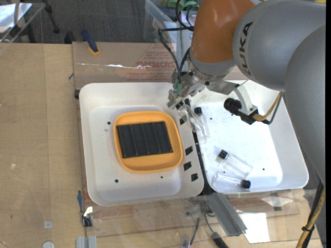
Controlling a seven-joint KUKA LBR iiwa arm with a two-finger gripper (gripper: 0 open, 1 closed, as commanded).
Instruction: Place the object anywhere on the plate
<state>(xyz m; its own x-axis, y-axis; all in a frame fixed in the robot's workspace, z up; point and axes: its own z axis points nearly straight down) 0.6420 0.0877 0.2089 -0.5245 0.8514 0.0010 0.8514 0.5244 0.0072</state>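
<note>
Grey and orange, the KUKA arm [269,40] reaches in from the right, its gripper [182,101] hanging over the seam between the two white bins [98,138], though whether it grips anything cannot be told. An orange plate [150,161] with a dark ribbed centre lies in the left bin. Two clear, black-capped vials [234,164] lie in the right bin, well apart from the plate.

We were in what looked like a robotics lab: a plywood bench [36,138], loose cables [178,14], a clear storage tub [160,9] behind.
</note>
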